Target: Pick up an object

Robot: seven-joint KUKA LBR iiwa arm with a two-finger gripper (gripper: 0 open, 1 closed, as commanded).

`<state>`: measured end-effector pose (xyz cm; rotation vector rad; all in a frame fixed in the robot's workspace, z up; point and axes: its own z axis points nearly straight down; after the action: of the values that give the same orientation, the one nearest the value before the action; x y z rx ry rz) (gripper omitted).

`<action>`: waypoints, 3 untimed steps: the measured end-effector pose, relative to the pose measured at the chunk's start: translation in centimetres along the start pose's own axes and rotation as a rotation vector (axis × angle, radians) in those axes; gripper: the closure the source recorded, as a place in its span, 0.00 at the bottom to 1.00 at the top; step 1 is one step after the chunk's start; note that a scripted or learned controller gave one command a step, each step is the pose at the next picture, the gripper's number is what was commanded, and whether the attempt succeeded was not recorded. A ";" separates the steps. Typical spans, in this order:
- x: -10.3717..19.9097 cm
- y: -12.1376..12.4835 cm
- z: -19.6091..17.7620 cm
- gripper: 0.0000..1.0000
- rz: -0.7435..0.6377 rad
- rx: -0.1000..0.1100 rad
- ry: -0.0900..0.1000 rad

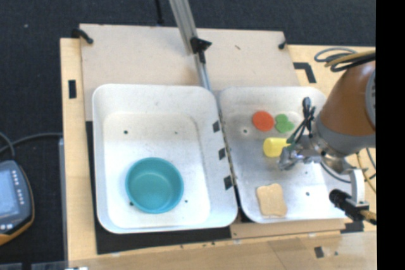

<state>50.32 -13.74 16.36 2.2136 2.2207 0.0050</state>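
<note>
Gripper [290, 158]: low in right bin [253, 205], beside yellow object [274, 147]; fingers' opening cannot be told.
Technique: centre over object before closing.

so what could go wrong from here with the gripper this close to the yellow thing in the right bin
1. The gripper sits at the edge of the small yellow cylinder-shaped object, so closing could nudge or roll it away instead of catching it.
2. The round orange piece and round green piece lie just behind it; a push could bunch them together.
3. The flat tan bread-shaped slice lies in front of the gripper, so a low sweep might drag it.
</note>
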 end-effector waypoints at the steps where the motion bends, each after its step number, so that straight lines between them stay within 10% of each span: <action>1: -0.2 -0.2 -6.1 1.00 0.000 0.001 0.000; 3: 3.7 1.0 -9.8 1.00 -0.003 0.007 0.002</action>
<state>51.24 -10.01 26.14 2.2145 2.2288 0.0004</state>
